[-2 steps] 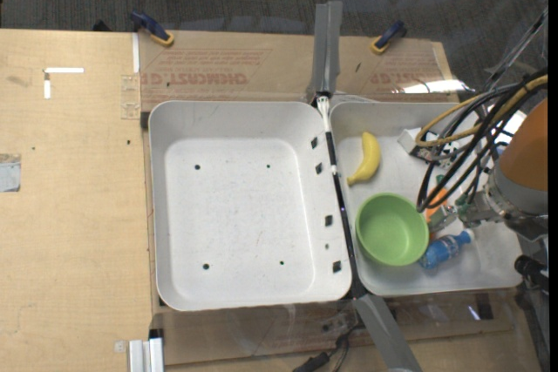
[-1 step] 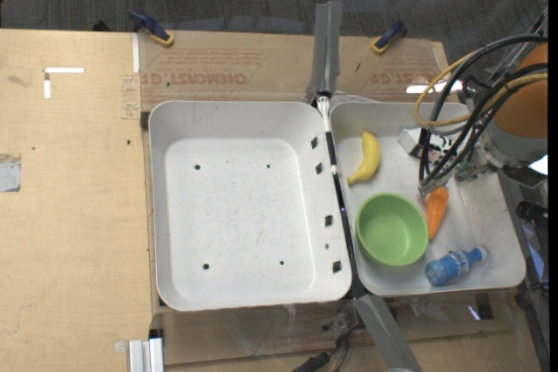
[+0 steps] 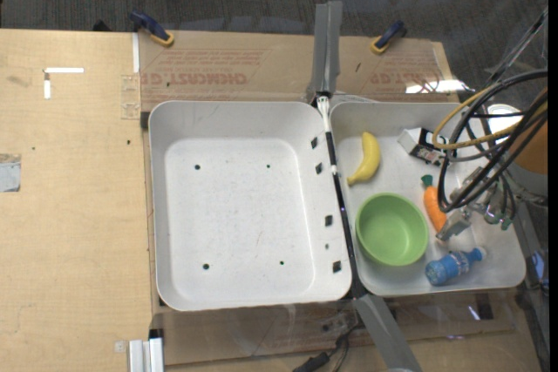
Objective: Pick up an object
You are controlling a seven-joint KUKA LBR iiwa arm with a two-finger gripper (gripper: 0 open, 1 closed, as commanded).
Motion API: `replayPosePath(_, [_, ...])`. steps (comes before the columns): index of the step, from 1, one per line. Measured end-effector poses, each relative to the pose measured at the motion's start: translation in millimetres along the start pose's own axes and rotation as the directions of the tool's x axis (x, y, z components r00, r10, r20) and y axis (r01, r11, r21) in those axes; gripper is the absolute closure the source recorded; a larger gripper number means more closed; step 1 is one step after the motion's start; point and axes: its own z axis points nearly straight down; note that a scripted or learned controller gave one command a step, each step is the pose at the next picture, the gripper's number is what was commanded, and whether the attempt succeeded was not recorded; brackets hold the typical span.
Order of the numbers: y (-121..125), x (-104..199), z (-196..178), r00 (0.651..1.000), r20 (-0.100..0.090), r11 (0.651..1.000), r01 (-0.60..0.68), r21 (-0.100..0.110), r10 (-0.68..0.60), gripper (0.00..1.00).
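Note:
The right bin [image 3: 384, 283] holds a yellow banana [image 3: 366, 158], a green bowl [image 3: 392, 228], an orange carrot [image 3: 433, 206], a blue bottle [image 3: 452, 266] lying on its side, and a small white and black object [image 3: 420, 145] near the back. My gripper [image 3: 455, 225] reaches in from the right under a tangle of black and yellow cables [image 3: 475, 135]. Its tip sits low in the bin, right beside the carrot's near end and just above the blue bottle. Nothing is visibly held.
The left bin [image 3: 166, 213] sits next to the right one, with a grey divider bar [image 3: 327, 48] behind their shared wall. Two clamps [image 3: 153, 28] hold the cardboard at the back. A wooden bench top [image 3: 61, 187] spreads to the left.

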Motion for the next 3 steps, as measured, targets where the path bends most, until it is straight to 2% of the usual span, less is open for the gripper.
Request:
replayPosePath(1, [34.6, -50.0, 0.5, 0.941, 0.001, 0.941, -0.338, 0.000, 0.338, 0.00])
replayPosePath(2, [95.7, 37.5, -11.3, 0.995, 0.033, 0.995, -0.096, -0.017, 0.096, 0.00])
replayPosePath(3, [75.1, -77.6, -15.6, 0.983, -0.034, 0.983, -0.181, 0.009, 0.181, 0.00])
